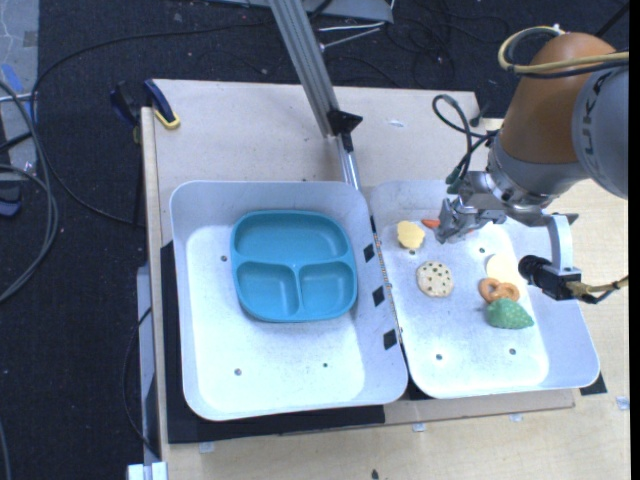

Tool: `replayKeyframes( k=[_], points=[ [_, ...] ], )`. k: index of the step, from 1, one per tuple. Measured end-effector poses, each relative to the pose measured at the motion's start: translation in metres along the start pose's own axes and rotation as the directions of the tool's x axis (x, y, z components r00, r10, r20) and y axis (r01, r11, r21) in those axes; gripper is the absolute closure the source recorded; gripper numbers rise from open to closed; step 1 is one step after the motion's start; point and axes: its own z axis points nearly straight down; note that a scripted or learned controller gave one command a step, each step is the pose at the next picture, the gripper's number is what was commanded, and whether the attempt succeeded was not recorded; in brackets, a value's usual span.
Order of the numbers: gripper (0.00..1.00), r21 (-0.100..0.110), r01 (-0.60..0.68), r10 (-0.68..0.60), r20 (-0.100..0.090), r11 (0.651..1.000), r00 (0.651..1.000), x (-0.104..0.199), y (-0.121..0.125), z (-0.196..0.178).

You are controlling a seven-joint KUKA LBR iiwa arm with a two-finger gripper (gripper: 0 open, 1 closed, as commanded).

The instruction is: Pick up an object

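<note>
The right bin (480, 368) holds several small items: a yellow piece (410, 235), a round speckled cookie (434, 279), a pretzel-shaped orange piece (498, 290), a green piece (510, 315) and a pale round piece (500, 266). A small orange-red bit (431, 223) lies at the bin's upper left, just left of my gripper (452, 224). The gripper hangs low over the upper part of the right bin, to the right of the yellow piece. Nothing is visibly held.
The left bin (200, 368) carries a blue divided tray (294, 265). A metal pole (305, 48) slants down to the bins' shared top edge. Cables trail from the arm, and a black fitting (545, 271) sits over the right bin's right side.
</note>
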Motion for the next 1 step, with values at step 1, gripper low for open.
replayKeyframes(
  k=[1],
  points=[
    [1.00, 0.000, 0.001, -0.001, -0.001, 1.000, 1.000, 0.0506, -0.0163, -0.0123]
  ],
)
